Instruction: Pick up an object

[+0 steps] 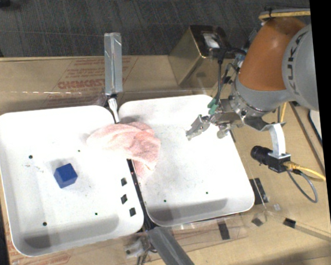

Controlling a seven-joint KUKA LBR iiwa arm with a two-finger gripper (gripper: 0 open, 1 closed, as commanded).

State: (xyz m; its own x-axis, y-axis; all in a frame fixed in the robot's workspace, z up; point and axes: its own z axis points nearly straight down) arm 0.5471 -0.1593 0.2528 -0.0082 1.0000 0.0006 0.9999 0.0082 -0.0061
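A blue cube (65, 175) lies in the left bin (18, 172), left of its middle. A crumpled pink cloth (129, 143) is draped over the divider between the two bins, partly in each. My gripper (208, 129) hangs over the upper right part of the right bin (188, 191), well to the right of the cloth. It is open, and nothing sits between its fingers.
A metal post (113, 67) stands behind the bins at the divider. A brown box (188, 57) sits behind the right bin. Cardboard lies under the bins. The wooden bench (289, 204) to the right carries cables and small black clips.
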